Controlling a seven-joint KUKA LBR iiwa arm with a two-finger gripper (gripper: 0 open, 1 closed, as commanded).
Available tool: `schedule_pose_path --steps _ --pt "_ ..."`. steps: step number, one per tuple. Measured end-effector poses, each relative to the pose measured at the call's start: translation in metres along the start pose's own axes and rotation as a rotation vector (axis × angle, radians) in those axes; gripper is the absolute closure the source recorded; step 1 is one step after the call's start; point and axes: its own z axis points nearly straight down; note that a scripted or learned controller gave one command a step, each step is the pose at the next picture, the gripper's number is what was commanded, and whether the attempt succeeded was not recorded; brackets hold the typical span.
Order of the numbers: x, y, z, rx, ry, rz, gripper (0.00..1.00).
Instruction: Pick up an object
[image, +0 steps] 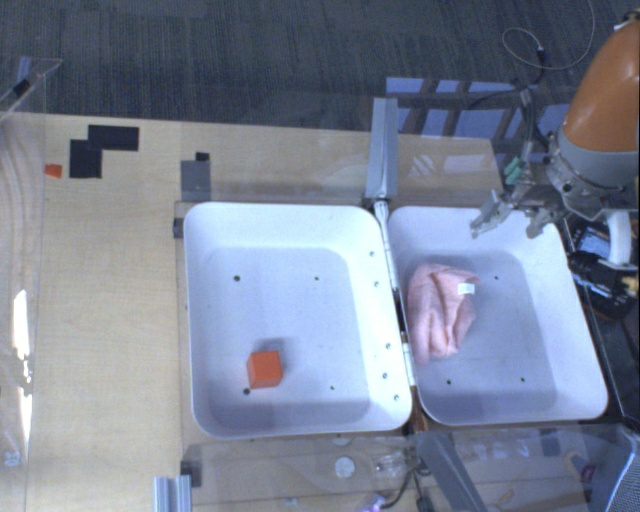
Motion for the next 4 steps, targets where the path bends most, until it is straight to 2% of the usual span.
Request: schedule_pose_path --steps 1,2,3,4 --pt "0.019 -0.010 0.091 0.001 0.000 0.003 0.00" --pt "-0.007 -0.027 0.162 -0.007 -0.001 -0.002 0.00" --pt "-0.006 -0.024 0.151 -0.013 -0.001 -0.004 1.00" --pt "0.047 0.004 0.051 -0.007 -0.001 -0.180 1.00"
